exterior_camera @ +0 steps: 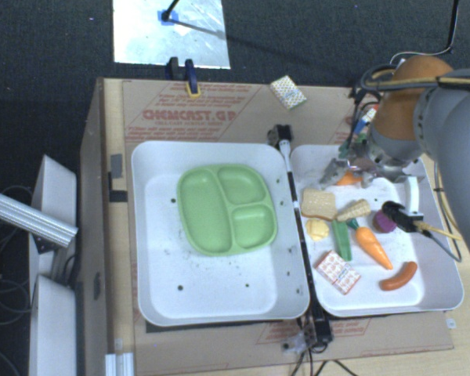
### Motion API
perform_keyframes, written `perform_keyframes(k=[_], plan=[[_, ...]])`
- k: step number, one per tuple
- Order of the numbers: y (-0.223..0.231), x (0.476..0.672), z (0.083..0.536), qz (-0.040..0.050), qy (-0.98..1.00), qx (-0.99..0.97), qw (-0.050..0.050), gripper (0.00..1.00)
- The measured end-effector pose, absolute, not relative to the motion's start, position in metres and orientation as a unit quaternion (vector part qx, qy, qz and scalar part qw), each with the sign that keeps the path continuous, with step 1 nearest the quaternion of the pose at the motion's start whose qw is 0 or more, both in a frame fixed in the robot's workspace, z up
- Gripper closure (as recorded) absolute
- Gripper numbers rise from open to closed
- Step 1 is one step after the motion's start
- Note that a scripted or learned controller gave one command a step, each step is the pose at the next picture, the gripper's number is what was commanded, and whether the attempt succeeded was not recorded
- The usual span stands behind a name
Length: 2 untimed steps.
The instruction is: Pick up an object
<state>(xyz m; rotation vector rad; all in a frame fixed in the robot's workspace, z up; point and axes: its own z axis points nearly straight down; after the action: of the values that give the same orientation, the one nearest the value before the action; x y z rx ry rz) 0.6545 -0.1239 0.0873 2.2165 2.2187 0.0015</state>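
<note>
as the two white bins lay side by side on the bench, each one carried different content. the left bin held a green plate with three compartments, lying flat near the middle, and some small dark specks were on the bin floor around it.

the right bin held many small toy foods. at its far end the gripper was low over the bin, and a small orange piece lay just beside its tip, maybe touching it. how wide the gripper stood i could not tell, because the wrist and cables covered it, and i could not see that it held anything.

nearer to the middle of this bin, a square tan cracker lay against the wall next to the left bin. a tan bread stick lay just beside it, and a yellow piece lay under the cracker. a green piece and a carrot lay close together, both at a slant. a purple piece was near the thick end of the carrot. at the near end were a red and white packet and a sausage, apart from each other.

outside the bins, a small patterned block lay on the cardboard sheet behind them.
</note>
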Motion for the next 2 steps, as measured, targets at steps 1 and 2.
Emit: perform_keyframes(k=[1,2], plan=[[-0.122,0.651,0.094,-0.0027,0.707,0.707,-0.005,1.0],[-0.032,0.601,0.221,0.0023,0.709,0.706,0.002,1.0]])
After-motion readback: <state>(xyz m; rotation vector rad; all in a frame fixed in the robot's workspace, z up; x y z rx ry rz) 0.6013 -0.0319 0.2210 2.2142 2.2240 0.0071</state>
